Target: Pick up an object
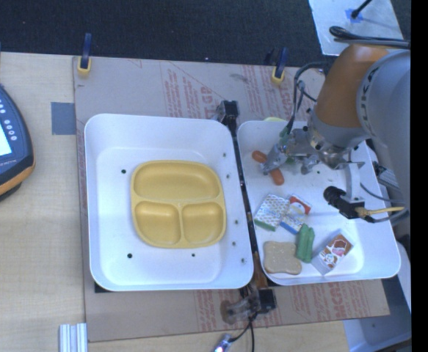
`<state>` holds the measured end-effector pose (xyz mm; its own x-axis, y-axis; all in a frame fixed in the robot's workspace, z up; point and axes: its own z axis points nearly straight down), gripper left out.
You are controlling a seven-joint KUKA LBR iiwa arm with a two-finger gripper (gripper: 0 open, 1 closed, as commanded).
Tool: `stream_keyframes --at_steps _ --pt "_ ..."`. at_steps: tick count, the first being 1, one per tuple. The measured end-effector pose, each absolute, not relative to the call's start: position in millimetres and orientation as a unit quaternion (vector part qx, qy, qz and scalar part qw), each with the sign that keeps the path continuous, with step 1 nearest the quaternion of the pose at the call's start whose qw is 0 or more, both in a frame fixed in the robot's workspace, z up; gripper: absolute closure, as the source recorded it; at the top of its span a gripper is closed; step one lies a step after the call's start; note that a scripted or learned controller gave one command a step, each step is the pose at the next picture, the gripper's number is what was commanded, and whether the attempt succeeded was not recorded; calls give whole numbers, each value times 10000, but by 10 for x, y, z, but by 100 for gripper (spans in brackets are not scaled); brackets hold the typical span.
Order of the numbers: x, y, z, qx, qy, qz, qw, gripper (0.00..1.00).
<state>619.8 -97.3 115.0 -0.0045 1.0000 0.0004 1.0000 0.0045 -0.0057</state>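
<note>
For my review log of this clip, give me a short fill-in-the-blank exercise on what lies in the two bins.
1. The yellow divided plate lies in the ____ bin.
2. The slice of bread lies beside a ____ pickle.
3. The gripper hangs over the ____ bin, near the small sausage.

Missing words: left; green; right

Arm (371,86): grey, orange band above the wrist — reaches in from the right, bent downward.
Wrist: turned down, tilted leftward.
Hand (283,156): low — metal fingers point left and down.
</note>
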Motion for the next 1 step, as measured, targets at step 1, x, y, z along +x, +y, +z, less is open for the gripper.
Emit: stream_keyframes --at_steps 1 --pt "6475 -955 859 -7090 -7049 132 167 0"
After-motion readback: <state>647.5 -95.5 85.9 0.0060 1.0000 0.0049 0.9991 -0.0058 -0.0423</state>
